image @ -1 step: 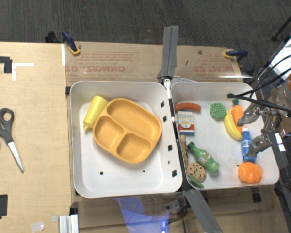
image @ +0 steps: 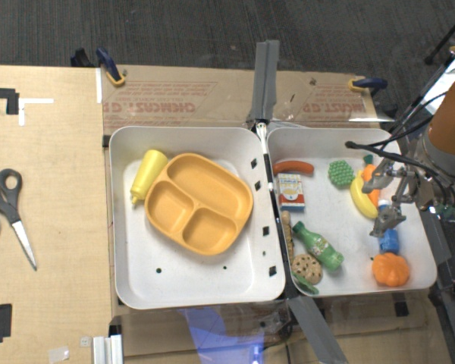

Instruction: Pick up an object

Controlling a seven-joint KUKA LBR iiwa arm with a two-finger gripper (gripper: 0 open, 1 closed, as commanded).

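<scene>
My gripper hangs low over the right side of the right bin, reaching in from the right. It sits just above a small blue object and right of a yellow banana. A small orange piece lies by the banana's top end. An orange pumpkin-like toy rests below the blue object. Nothing shows held in the gripper.
The right bin also holds a red sausage, a green bumpy ball, a small box, a green bottle and a cookie. In the left bin lie a yellow divided plate and a yellow bottle. Scissors lie on the bench.
</scene>
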